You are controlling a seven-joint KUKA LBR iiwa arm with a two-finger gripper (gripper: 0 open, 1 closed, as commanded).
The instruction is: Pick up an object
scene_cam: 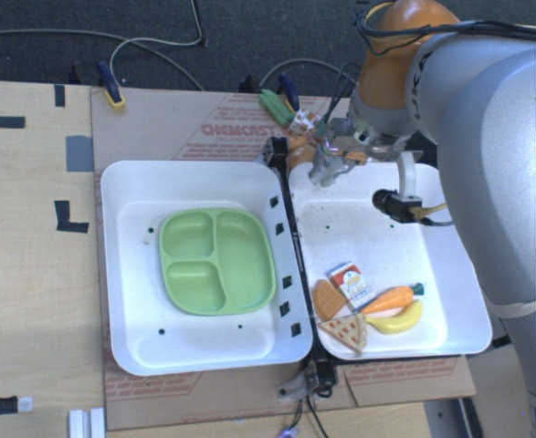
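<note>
Toy food — carrot (391, 298), banana (398, 319), cracker (327, 299), sandwich wedge (345, 333), small carton (351, 282) — clustered in right bin (450, 272), near corner. Gripper (325, 173) over far edge; tips blurred, jaw state indeterminable.

Both white bins, the left bin (121, 272) and the right bin (450, 281), look like smooth, slightly glossy plastic, and the green divided plate (217, 260) at centre left has a softer, satin plastic sheen. Beneath them lies matt brown printed cardboard (158, 126) on a pale wood-grain bench (21, 245). At upper right, the arm (487, 126) shows smooth grey painted casing with a glossy orange band (404, 35), and the tool (327, 167) looks like bare metal.
</note>
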